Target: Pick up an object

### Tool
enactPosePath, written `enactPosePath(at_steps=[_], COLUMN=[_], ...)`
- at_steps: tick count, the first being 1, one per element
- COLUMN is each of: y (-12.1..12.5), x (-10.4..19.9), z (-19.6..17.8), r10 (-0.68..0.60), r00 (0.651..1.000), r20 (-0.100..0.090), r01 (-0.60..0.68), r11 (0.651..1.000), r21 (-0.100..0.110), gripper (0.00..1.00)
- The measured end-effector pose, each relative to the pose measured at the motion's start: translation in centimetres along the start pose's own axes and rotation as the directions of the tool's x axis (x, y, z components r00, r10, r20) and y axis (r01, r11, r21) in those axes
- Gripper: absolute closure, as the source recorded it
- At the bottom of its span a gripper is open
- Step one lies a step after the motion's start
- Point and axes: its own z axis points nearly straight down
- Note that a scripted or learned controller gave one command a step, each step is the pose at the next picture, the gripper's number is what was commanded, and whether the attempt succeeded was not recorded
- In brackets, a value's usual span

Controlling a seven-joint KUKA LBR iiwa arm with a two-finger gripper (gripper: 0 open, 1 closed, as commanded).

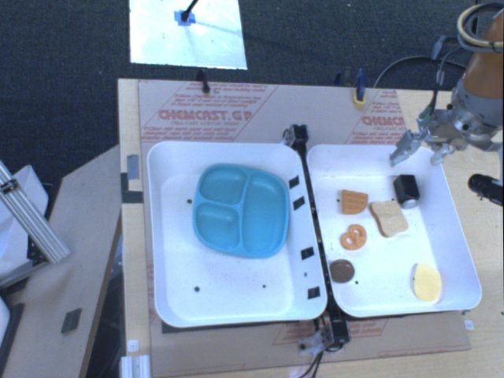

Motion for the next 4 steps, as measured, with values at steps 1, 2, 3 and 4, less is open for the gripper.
enactPosePath(at_steps=[1, 2, 3, 4], y=[0.2, 0.1, 0.4, 0.5], x=[0.1, 0.9, 0.7, 0.4], z=[-0.9, 3.7, 7.7, 11.8], r10=[-0.003, -0.005, -0.002, -0.001], r00=[1.000, 1.000, 1.000, 1.000], r20=[0.002, 0.002, 0.003, 0.003], r01=[0.003, 0.005, 0.002, 0.001], r11=[1.000, 1.000, 1.000, 1.000], r21=[-0.013, -0.012, -0.012, -0.012], gripper=[0.00, 0.00, 0.00, 0.00])
